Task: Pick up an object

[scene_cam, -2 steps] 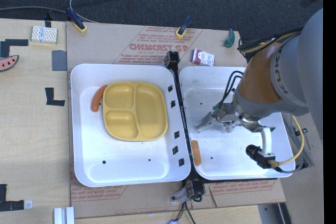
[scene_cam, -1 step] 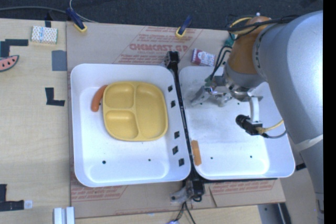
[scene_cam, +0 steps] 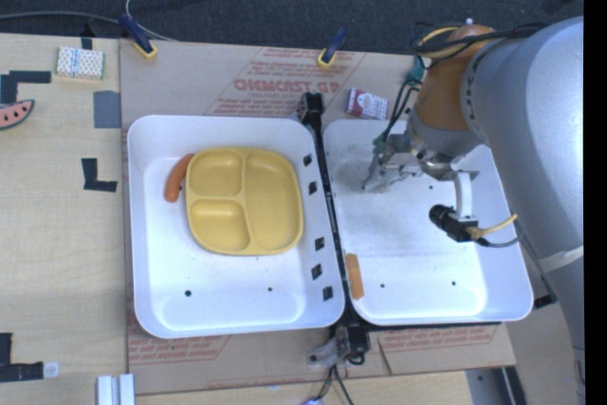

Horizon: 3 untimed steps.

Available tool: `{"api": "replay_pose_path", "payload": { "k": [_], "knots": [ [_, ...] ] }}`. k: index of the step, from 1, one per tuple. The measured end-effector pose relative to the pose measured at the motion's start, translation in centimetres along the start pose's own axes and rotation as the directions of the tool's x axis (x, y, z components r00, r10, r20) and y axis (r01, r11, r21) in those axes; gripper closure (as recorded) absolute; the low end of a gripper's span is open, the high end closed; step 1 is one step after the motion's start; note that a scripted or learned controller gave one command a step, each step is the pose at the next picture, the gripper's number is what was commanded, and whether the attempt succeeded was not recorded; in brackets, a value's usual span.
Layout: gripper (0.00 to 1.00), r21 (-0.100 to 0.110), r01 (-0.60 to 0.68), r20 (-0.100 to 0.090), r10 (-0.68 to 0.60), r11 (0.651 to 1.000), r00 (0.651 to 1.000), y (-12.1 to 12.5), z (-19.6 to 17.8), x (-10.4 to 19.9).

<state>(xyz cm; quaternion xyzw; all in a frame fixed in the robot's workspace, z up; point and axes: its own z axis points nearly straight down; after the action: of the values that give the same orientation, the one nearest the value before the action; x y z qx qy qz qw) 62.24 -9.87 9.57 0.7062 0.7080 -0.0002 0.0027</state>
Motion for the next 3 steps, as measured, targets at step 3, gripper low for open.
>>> {"api": "replay_pose_path", "payload": {
  "k": [3],
  "knots": [
    [1.00, 0.005, 0.001, 0.004, -0.001, 1.000, 1.000, -0.1, -2.8, 0.0]
  ]
}}
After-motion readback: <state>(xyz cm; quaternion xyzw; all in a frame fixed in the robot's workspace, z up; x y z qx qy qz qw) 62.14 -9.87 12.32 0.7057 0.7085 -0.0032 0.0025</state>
